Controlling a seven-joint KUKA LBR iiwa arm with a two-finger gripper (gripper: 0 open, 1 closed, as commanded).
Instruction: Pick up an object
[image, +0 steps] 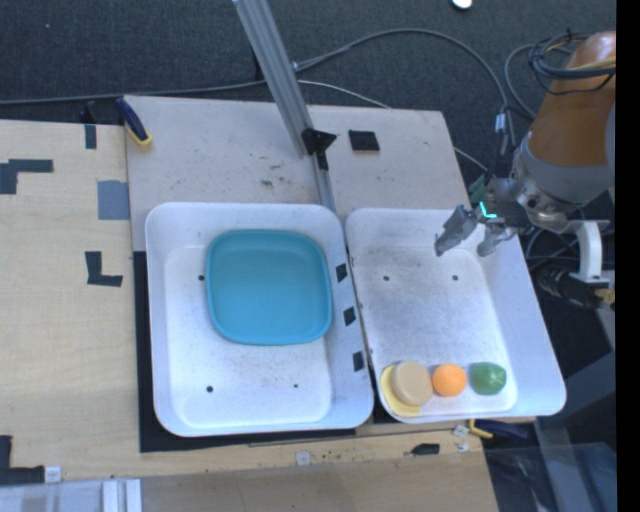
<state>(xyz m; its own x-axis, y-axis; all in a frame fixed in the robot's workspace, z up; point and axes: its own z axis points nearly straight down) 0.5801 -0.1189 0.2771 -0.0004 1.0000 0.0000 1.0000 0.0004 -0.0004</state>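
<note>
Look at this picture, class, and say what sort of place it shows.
Most likely a robotics lab test bench. A robot arm reaches over two white bins set side by side on a taped wooden bench, cables trail behind, and small toy-like objects and a blue plate lie in the bins.

The scene is lit evenly and fairly brightly from above. Soft glare is seen on the white bins (520, 300) and on the blue plate (268, 285). Only faint shadows are cast. The arm (570, 120) is rendered slightly blurred.
</note>
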